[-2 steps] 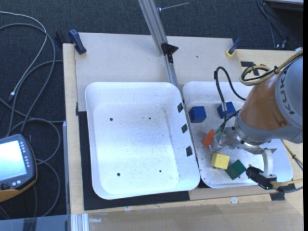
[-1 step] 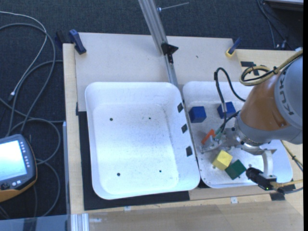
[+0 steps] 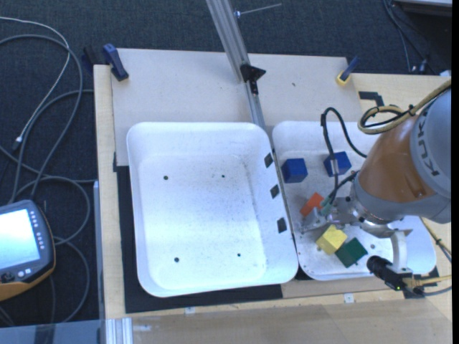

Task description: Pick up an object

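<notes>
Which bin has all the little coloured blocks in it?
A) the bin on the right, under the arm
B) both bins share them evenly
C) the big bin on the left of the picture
A: the blue blocks, the orange piece, the yellow block and the green block all lie in the right bin, where the arm reaches in.

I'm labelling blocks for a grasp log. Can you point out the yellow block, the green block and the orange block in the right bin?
yellow block (image 3: 330, 240): camera view, on its top face.
green block (image 3: 351, 252): camera view, centre of its top face.
orange block (image 3: 312, 204): camera view, middle of its visible upper surface.
</notes>
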Controlling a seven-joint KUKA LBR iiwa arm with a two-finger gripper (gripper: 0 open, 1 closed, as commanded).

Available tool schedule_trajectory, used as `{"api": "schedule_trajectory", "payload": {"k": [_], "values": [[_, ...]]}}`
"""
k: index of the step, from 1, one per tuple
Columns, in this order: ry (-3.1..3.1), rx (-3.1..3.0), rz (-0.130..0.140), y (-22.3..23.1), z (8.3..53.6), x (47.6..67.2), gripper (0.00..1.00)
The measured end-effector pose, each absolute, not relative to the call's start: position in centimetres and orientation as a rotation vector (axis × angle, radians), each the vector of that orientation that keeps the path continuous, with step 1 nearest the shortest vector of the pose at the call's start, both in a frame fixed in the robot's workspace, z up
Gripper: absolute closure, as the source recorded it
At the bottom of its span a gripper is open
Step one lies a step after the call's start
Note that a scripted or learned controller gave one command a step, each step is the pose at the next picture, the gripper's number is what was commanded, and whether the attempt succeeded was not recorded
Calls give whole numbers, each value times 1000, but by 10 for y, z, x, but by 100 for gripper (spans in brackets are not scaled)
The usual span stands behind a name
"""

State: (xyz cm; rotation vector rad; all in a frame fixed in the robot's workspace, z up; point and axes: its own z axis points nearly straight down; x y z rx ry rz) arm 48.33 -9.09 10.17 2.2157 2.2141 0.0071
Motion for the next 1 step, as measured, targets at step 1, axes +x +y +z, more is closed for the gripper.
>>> {"api": "schedule_trajectory", "payload": {"k": [1], "values": [[2228,2209,13,-22,204,483,0]]}}
